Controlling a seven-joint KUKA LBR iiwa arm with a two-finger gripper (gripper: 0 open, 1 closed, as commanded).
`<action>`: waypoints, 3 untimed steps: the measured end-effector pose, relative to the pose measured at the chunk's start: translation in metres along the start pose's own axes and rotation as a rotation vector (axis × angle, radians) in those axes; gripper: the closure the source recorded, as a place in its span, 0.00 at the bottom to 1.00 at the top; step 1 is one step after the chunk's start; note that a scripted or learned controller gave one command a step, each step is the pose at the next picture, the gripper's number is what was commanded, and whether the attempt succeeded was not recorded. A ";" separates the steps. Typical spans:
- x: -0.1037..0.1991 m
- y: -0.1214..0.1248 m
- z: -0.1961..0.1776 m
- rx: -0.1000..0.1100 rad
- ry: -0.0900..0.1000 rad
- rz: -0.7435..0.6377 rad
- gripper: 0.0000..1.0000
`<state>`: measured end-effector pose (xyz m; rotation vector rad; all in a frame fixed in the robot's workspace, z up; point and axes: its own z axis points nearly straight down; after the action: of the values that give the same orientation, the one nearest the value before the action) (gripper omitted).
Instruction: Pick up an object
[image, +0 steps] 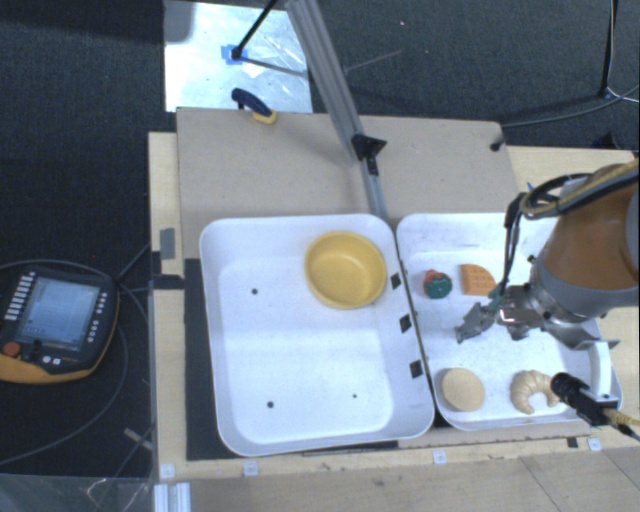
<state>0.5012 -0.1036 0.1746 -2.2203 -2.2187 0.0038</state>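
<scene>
Round bun just below gripper, apart.

Even, bright light falls from above me; the white bins nearly wash out, and shadows under my arm stay faint. Far from my jaws, a glaring pale patch blooms. Everything looks soft and slightly grainy.

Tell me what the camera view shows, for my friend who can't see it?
A grey and orange robot arm reaches from the right, its gripper over the right white bin, among a small green and red toy, an orange slice-shaped piece, a round bun and a croissant. The left white bin holds a yellow bowl.
</scene>
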 end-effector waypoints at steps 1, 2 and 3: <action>0.001 -0.010 0.057 0.001 0.000 0.000 0.00; 0.001 -0.008 0.044 -0.005 0.000 -0.001 1.00; -0.001 -0.015 -0.013 -0.005 0.000 -0.001 1.00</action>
<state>0.4861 -0.1044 0.1877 -2.2216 -2.2225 -0.0012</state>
